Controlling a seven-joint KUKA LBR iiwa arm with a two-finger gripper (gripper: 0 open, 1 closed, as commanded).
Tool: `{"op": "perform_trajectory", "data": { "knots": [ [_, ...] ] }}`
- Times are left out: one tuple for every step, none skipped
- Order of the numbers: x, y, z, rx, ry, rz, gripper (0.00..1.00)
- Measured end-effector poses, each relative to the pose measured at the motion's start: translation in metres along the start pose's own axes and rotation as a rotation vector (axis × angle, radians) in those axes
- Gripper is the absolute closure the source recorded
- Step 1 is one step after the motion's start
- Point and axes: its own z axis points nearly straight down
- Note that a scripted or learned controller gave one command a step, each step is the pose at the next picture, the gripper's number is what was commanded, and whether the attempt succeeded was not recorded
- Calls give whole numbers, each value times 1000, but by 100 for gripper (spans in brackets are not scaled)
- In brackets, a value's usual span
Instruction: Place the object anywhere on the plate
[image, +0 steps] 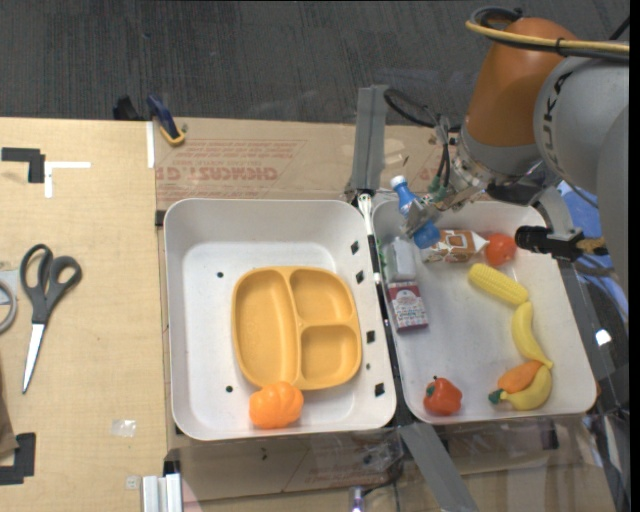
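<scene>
A yellow three-compartment plate (296, 326) lies in the left bin (190, 300), with nothing on it. An orange toy pepper (275, 405) rests in that bin against the plate's near edge. My gripper (443, 197) hangs over the back left corner of the right bin (570, 400), under the orange wrist band. Just below it are a blue-capped bottle (402, 250) and a small blue piece (426, 236); I cannot tell whether either one is touched.
The right bin also holds a red packet (407, 305), a bread-like toy (457, 246), a tomato (500, 248), a corn cob (497, 283), a banana (527, 330), a carrot (518, 377) and a red pepper (442, 396). Scissors (42, 290) lie on the bench at far left.
</scene>
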Motion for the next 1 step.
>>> {"op": "perform_trajectory", "data": {
  "knots": [
    [109, -7, 0, 0, 2, 105, 100]
  ]
}}
